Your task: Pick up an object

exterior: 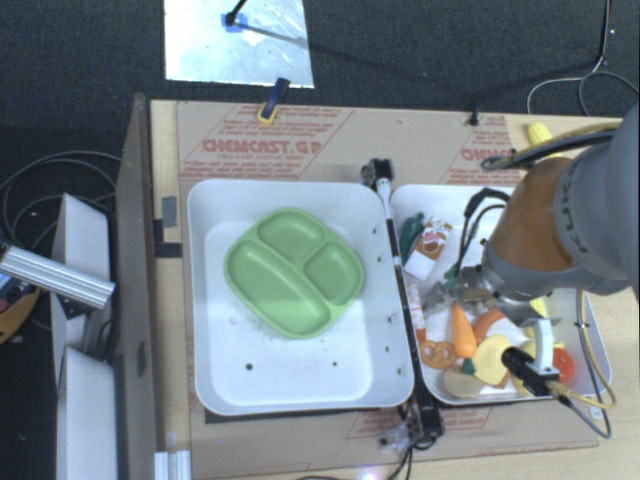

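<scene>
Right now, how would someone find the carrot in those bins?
Look in the right-hand white bin, among the toy food beneath the grey arm. The carrot lies near the bin's middle, left of a yellow piece. It alone is long, orange and tapered, with a green stub.

Divided plate (pixel 293 271) in left bin (pixel 225 368), toy foods (pixel 462 330) in right bin (pixel 410 200)

Green divided plate (pixel 294 271) smooth matt plastic; white bins (pixel 300 388) smooth glossy plastic; table (pixel 300 143) brown printed cardboard; foil sheet (pixel 240 28) shiny.
</scene>
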Robot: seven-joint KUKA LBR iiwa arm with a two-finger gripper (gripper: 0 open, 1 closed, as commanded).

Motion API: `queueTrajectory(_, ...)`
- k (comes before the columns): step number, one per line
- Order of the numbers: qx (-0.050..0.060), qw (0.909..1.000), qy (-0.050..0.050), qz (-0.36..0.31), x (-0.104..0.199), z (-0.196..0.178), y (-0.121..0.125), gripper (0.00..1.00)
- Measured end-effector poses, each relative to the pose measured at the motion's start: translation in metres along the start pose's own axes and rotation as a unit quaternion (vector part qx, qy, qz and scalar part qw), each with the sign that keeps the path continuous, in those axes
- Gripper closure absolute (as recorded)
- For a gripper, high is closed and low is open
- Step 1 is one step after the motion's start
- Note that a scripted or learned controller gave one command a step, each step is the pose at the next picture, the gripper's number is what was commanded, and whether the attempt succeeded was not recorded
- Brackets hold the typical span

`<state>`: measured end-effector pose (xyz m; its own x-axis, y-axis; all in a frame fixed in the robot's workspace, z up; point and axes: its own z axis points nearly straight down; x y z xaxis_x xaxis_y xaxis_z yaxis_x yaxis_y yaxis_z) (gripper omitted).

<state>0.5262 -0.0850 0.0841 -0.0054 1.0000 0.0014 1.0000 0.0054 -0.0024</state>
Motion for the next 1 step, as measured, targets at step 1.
queueTrajectory(1, -0.003, 1.0000, -0.001, 0.001, -0.0027, -0.0110, 0.0039, 1.00)
